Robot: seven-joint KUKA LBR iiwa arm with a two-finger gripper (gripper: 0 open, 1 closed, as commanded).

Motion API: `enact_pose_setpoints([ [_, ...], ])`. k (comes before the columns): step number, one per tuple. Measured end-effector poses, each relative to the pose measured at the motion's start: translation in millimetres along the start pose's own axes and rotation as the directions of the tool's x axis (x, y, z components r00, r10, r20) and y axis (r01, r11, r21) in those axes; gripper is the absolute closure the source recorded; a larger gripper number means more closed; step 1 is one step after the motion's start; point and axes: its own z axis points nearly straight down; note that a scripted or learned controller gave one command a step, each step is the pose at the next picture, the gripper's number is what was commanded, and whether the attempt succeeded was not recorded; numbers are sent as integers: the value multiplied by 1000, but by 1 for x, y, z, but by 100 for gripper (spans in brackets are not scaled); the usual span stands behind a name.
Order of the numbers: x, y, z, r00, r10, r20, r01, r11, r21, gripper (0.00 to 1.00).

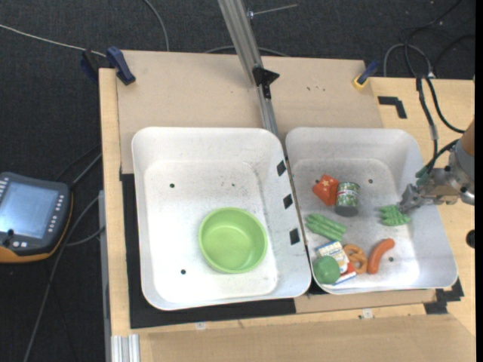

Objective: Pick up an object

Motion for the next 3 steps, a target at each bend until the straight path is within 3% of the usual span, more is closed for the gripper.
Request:
enact_pose_setpoints([
  [2, 3, 4, -106, 1000, -1, 0, 1, 1000, -1, 100],
  [3, 49, 2, -108, 1000, -4, -2, 4, 1000, 4, 100],
])
